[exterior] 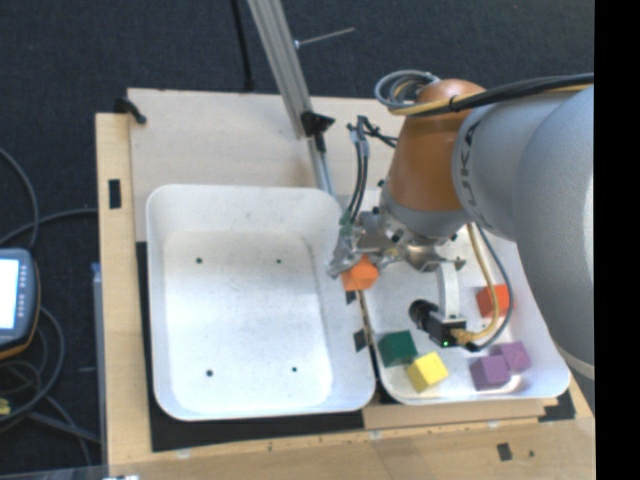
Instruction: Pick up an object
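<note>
An orange object (361, 276) is seen just under the gripper (358, 263), at the left wall of the right bin (400, 388), beside the ridge where the right bin meets the left bin (240, 298). The object appears to sit at the fingertips, but whether it is pinched between them or merely lies beneath them cannot be told, since the wrist of the arm (440, 168) covers the fingers. Farther along the right bin's near end, a green block (397, 348) and a yellow block (428, 370) are found close together, with two purple blocks (499, 365) beyond them toward the right bin's far corner and an orange-red block (492, 299) above those.

The step in hand is judged to be the grasp and lift of the orange object. It would be done well if the closure were confirmed first, the lift were taken straight up, and the bin wall were kept clear, since a piece held at its edge could be knocked loose there.
</note>
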You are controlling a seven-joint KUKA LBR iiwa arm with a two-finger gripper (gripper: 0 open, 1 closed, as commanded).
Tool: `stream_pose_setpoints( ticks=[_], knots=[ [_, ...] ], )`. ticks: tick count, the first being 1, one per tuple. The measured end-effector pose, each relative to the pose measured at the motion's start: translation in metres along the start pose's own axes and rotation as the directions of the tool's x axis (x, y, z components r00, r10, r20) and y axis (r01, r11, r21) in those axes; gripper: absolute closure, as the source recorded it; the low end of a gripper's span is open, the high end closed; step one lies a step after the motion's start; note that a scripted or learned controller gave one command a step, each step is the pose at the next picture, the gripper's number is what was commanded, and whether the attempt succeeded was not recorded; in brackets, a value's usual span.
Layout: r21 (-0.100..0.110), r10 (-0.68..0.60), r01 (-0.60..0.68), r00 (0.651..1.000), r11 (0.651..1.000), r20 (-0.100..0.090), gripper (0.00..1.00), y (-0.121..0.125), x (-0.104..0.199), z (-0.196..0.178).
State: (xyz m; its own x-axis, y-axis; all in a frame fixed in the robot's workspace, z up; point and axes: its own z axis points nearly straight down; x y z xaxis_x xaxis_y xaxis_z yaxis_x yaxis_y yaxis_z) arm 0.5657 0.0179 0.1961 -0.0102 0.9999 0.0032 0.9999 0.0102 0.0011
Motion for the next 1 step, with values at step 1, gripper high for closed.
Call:
stream_pose_setpoints(
  ticks=[1],
  knots=[
    [0.002,0.010,-0.010,1.000,1.000,0.004,1.00,-0.0047,-0.0103,-0.0004]
  ],
)
